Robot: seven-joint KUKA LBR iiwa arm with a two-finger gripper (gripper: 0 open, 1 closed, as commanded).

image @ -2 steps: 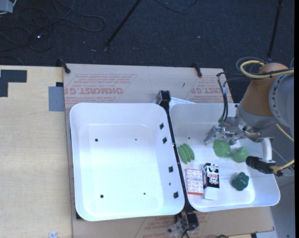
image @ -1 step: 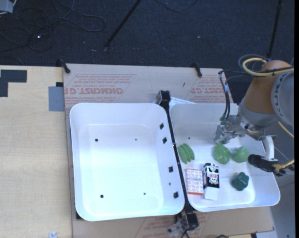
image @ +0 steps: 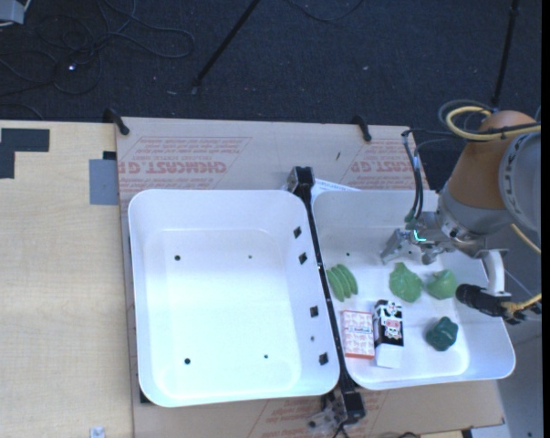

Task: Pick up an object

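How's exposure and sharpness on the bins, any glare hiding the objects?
Camera view: the left bin is blown out, its floor near pure white with little shadow detail; the right bin is bright too, but the green leafy piece, small carton and dark green lump read clearly. The gripper looks soft; floor above is dim.

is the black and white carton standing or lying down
Lying down: the small black and white carton rests flat on the right white bin's floor.

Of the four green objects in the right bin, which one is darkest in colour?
The dark teal green object near the bin's front right corner. The other three, the ribbed one by the divider and the two below the gripper, are lighter leaf green.
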